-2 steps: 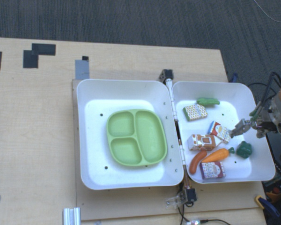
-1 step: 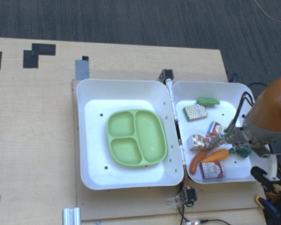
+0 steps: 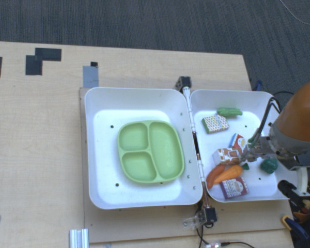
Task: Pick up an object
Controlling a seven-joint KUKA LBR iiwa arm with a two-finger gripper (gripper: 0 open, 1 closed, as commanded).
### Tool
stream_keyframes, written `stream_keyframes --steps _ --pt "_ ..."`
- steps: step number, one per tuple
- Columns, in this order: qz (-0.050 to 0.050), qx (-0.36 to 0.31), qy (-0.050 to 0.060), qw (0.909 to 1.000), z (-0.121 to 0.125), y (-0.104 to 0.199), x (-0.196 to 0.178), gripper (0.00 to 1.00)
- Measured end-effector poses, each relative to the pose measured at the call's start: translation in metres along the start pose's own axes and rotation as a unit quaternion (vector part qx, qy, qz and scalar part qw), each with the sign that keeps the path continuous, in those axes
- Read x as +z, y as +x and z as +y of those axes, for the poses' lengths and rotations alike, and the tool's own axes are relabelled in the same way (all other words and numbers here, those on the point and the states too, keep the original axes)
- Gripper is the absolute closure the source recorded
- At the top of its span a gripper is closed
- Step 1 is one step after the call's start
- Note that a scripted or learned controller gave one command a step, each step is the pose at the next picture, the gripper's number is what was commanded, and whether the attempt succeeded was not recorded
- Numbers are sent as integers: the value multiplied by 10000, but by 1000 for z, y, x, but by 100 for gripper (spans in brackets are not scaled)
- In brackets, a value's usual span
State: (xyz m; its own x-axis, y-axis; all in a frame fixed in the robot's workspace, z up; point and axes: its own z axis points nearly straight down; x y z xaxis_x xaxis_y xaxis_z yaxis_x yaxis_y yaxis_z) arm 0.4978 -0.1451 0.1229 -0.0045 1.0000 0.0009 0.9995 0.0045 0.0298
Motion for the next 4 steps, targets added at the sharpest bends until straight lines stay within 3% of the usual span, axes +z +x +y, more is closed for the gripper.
stream_keyframes --steps 1,2,3,4 --pt "0 -2 121 9999 79 57 -89 100" --pt "-10 5 136 9999 161 -37 -69 100" --pt "-9 -1 130 9999 162 -36 -69 0" --pt "-8 7 125 9999 102 -7 41 0"
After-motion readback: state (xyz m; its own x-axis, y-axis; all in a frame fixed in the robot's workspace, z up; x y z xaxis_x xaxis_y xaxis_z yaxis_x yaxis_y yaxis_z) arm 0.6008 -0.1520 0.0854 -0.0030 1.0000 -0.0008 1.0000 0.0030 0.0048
